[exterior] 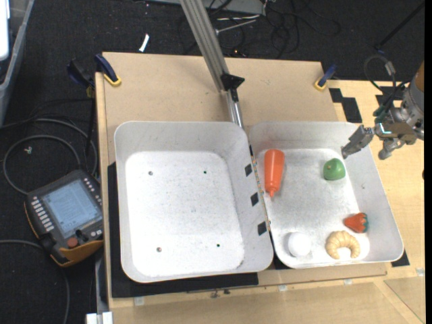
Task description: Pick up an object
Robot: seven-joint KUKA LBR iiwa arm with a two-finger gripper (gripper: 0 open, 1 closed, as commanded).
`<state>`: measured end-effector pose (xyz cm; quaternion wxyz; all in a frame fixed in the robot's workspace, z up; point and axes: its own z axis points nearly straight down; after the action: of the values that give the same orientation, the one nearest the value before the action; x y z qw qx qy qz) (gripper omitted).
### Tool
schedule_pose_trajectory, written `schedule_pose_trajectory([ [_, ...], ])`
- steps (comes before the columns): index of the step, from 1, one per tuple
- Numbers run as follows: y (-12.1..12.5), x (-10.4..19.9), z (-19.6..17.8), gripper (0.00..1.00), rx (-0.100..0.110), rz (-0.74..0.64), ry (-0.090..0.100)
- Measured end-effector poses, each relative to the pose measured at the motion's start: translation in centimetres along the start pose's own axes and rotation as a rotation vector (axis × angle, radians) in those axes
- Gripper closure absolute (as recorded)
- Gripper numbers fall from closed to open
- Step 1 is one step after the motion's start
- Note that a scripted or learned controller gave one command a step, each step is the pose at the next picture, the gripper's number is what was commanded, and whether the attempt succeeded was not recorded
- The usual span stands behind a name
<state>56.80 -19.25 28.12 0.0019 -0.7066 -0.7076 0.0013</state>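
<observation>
Your gripper [371, 144] hangs over right bin [378, 201] far-right rim, fingers spread, gripping nothing. Green ball [333, 169] lies just beside it, near far edge. Carrot [273, 171] lies by left wall. Along near edge you see white ball [299, 244], croissant [343, 244], strawberry [356, 222].

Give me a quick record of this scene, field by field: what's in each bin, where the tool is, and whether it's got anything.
left bin: no objects seen in it
right bin: five objects
carrot: orange, near the divider, upper left of the right bin
green object: round, upper right
red object: right side, lower
croissant: tan, lower right corner
white object: round, lower middle
tool: over the right bin's upper right edge, fingers spread, nothing between them
</observation>
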Motion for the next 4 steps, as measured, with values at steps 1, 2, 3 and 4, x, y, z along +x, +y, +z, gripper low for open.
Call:
schedule_pose_trajectory([
  [1,0.1,0.0,-0.3,0.0,-0.004,-0.001,-0.001],
  [2,-0.4,0.3,4.2,0.0,0.0,0.002,0.0],
  [3,-0.6,0.9,10.5,0.0,0.002,0.002,0.001],
  [4,0.1,0.7,15.2,0.0,0.0,0.002,0.0],
])
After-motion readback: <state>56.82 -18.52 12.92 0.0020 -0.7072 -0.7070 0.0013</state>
